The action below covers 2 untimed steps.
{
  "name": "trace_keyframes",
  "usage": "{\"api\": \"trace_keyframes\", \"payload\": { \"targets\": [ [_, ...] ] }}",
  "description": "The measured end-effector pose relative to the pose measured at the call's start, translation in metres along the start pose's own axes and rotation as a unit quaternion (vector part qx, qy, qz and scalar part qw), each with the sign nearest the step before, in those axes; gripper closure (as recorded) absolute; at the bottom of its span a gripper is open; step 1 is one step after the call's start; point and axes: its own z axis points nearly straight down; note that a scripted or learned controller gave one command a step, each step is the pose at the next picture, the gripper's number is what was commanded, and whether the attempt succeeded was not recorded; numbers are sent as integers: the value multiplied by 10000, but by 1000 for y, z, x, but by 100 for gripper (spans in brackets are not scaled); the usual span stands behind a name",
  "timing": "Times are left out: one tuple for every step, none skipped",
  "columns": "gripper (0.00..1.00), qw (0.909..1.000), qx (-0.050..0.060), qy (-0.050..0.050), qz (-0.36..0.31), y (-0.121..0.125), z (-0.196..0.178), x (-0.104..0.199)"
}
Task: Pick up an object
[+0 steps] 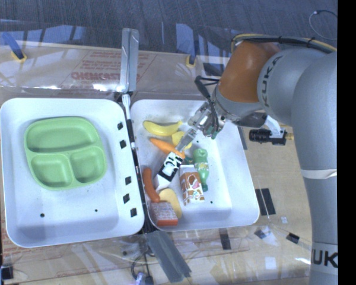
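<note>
Over right bin: gripper (190, 136) low among the clutter.
Jaws' state can't be told, tips blur into a yellow piece (178, 138) btwn banana (161, 127) & carrot (164, 145). Nearby: black-white box (170, 165), green bottle (200, 166), carton (191, 187), sausage (148, 183). Right bin (237, 177) w/ near edge partly hidden by items. Left bin (12, 177) holds green tray (65, 152).

green divided plate (65, 158), left bin (12, 218)
</note>
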Motion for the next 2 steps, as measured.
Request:
{"api": "trace_keyframes", "payload": {
  "targets": [
    [100, 10000, -2, -1, -14, 1, -10, 0],
    [100, 9999, 23, 80, -137, 64, -152, 52]
  ]
}}
